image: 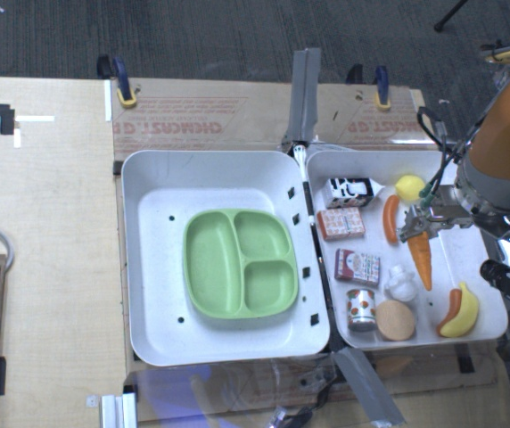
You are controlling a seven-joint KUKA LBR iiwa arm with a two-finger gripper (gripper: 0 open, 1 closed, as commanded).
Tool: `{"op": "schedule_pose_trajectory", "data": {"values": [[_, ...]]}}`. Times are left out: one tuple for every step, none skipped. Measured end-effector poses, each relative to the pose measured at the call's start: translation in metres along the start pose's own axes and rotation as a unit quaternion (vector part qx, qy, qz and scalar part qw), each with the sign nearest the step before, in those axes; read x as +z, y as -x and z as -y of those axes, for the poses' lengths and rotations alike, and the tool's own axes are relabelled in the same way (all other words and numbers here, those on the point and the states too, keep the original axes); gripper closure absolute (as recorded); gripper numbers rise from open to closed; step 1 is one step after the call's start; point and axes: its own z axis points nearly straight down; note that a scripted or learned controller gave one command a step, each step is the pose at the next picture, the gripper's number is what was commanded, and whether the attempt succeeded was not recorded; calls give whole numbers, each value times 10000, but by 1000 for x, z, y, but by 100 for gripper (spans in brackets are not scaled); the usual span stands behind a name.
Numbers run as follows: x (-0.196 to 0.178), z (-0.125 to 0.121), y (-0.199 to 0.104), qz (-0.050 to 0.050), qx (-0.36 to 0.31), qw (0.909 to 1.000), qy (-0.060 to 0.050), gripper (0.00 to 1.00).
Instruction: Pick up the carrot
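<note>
Hovering at the wide top end of the carrot (pixel 422 255), the gripper (pixel 418 224) sits low in the right bin (pixel 373 159); whether it is spread or closed on anything I cannot tell, since the tips blur into the carrot's top. The carrot lies lengthwise on the bin floor, tip pointing toward the near edge.

The likeliest trouble is crowding. A small orange-red piece (pixel 390 218) lies just beside the gripper on its left, a lemon (pixel 409 188) just behind it, and a white lump (pixel 401 283) rests close against the carrot's side. A descent slightly off line could nudge or pinch one of these instead. Gripping the tapered carrot near one end also risks it swinging or slipping out on the lift.

Elsewhere that bin holds small cartons (pixel 341 224), a can (pixel 360 310), a tan round piece (pixel 396 320) and a banana (pixel 459 313). The left bin (pixel 148 257) carries a green divided tray (pixel 241 262), its compartments bare.
</note>
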Motion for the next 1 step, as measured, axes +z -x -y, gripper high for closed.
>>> {"op": "schedule_pose_trajectory", "data": {"values": [[0, 0, 0, 0, 0, 10000, -1, 0]]}}
